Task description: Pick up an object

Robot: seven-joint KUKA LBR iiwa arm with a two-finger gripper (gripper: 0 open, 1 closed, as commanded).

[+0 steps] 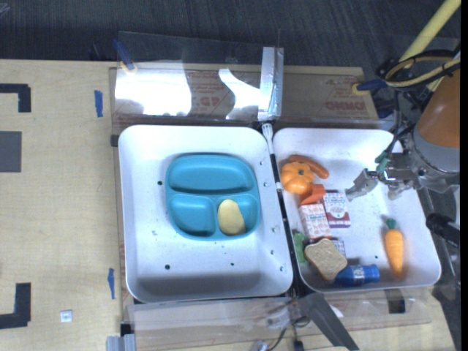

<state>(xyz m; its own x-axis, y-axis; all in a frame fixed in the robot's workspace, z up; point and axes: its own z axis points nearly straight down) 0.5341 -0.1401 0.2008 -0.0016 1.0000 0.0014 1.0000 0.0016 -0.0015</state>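
two white bins sit side by side on the bench, and we look down on both at a slant. the left bin point(146, 262) holds a blue divided tray point(212, 194), and in the tray's near right compartment lies a pale yellow, egg-shaped item point(231, 216), perhaps a lemon or potato.

the right bin point(420, 276) holds a cluster of toy food along its left side. at the far left of it we see an orange pumpkin point(297, 177), with another orange piece point(316, 168) touching it on the right. just nearer than these lie two small red-and-white cartons: the left carton point(313, 219) and the right carton point(336, 209), pressed against each other. nearer still rests a slice of bread point(325, 258), and beside it, at the near wall, a blue tube-like thing point(362, 273). a carrot point(394, 248) lies apart from the cluster, on the right side of this bin, its green top pointing far.

the arm point(442, 126) comes in from the right, and its gripper point(376, 178) hangs over the far right part of the right bin. one metal finger point(360, 184) points left toward the cartons. nothing is between the fingers, but we cannot tell how wide they stand. the carrot lies near the gripper, just on its near side, without touching it.
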